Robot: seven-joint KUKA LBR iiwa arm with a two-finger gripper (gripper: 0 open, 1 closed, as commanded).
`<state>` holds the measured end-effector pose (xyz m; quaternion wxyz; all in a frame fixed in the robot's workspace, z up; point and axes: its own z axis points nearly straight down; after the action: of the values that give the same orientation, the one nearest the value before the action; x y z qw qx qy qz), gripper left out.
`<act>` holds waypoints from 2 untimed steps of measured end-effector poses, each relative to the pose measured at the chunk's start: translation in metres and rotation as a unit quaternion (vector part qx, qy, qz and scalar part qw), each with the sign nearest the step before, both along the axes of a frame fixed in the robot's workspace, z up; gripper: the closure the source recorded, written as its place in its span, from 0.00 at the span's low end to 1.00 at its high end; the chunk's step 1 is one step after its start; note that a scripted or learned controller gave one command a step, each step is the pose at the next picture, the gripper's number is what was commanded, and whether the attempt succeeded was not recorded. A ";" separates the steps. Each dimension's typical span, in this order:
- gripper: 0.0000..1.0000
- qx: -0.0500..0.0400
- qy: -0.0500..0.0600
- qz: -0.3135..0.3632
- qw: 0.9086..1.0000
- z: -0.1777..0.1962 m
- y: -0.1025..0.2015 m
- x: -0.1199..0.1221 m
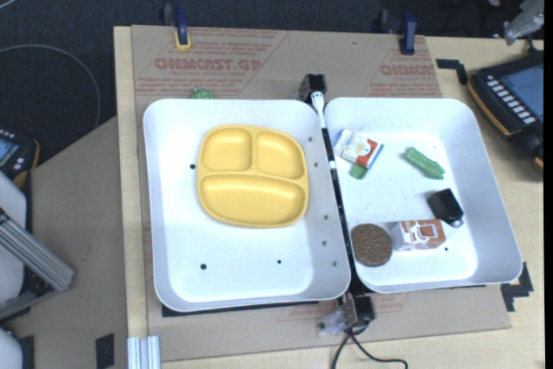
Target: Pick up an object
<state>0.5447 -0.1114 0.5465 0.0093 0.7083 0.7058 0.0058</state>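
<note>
The right bin (489, 186) holds several small things. A white packet with red and green print (357, 149) lies near its back left corner, and a green piece (423, 161) lies to the right of it. A small black block (446, 206) sits near the right wall. At the front, a brown round disc (372, 244) touches a white and orange carton (421, 234) lying on its side. In the left bin (164, 194) a yellow divided plate (252, 175) rests flat.
A small green scrap (202, 93) lies on the board just behind the left bin. Two blue clamps (181, 22) (408, 32) hold the board's back edge. A tablet (517, 95) sits at the right, with a grey part (525, 13) above it.
</note>
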 end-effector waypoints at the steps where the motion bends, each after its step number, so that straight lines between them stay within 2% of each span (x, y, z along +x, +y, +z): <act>1: 1.00 0.001 0.007 0.002 1.000 0.000 0.003 0.002; 2: 1.00 0.004 0.019 0.001 1.000 -0.136 0.012 -0.044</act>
<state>0.5009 -0.0994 0.4106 -0.0069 0.7076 0.7065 -0.0046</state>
